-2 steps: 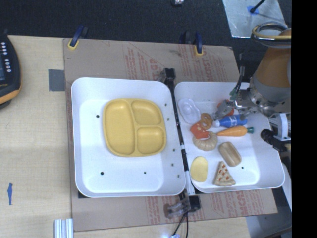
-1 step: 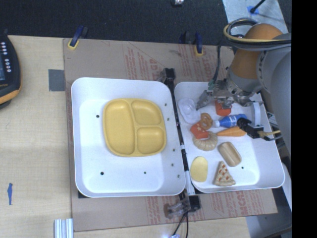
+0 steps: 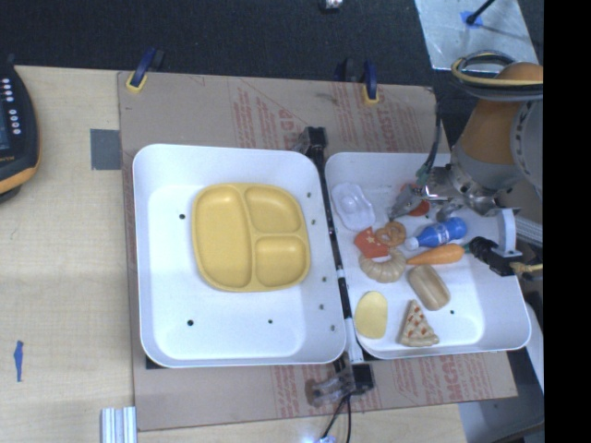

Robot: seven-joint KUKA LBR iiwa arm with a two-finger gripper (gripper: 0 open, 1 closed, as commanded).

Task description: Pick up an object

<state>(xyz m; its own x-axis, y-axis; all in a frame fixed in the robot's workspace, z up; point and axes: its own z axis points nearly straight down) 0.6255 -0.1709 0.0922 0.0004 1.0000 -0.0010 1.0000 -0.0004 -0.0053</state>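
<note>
My gripper (image 3: 412, 201) hangs low over the back middle of the right bin (image 3: 499, 326), at the end of the grey arm with its orange band (image 3: 489, 127). Just in front of it lie a brown pretzel (image 3: 393, 233), a red piece (image 3: 369, 243) and a blue bottle (image 3: 440, 233). An orange carrot (image 3: 435, 255) lies under the bottle. A small red thing (image 3: 420, 209) shows right beside the gripper; whether it is held I cannot tell.
The right bin also holds a clear cup (image 3: 349, 201), a croissant (image 3: 384, 268), a brown bun (image 3: 428, 287), a yellow oval (image 3: 371, 314) and a pizza slice (image 3: 417, 326). A yellow divided plate (image 3: 251, 236) lies in the left bin (image 3: 166, 321).
</note>
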